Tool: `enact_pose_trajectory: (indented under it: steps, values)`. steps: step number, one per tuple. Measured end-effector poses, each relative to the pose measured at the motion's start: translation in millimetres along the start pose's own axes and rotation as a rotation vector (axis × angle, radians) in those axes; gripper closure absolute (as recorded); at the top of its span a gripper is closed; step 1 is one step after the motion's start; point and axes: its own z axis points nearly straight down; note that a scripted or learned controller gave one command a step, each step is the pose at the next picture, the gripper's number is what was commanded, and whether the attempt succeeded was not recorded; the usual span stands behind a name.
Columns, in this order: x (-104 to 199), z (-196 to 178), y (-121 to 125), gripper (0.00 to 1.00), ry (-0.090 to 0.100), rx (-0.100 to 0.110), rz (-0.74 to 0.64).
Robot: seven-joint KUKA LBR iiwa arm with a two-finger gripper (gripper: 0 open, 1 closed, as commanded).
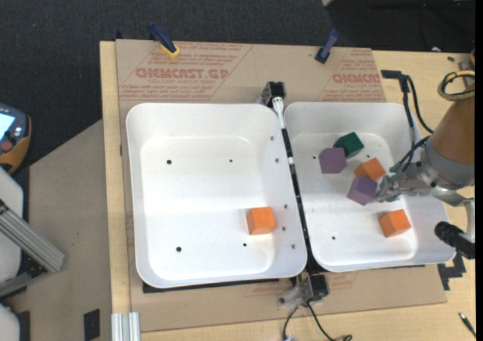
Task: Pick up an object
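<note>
Two white bins sit side by side on the bench. The left bin (151, 143) holds one orange cube (261, 220). In the right bin (317, 249), the gripper (386, 188) sits low beside a purple block (362, 189), with another purple block (332, 160), a green block (349, 142) and two orange blocks (370, 169) (395, 222) nearby.

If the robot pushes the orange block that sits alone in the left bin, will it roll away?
Probably not. The orange block looks like a cube with flat faces, so it would likely slide across the smooth left bin rather than roll. It looks stiff, keeping sharp edges. It also seems squat, so tipping is unlikely.
</note>
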Motion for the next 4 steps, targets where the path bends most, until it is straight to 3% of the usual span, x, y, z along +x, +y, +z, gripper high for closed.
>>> enact_pose_trajectory:
  steps: [1,2,3,4]
  values:
    - [-28,-2,-22,1.00,0.003,0.012,0.006]
    - [67,-72,-40,1.00,0.005,0.009,-0.005]
    - [-11,-74,-41,1.00,-0.002,0.008,0.007]
    - [-18,21,-42,1.00,0.004,0.014,0.004]
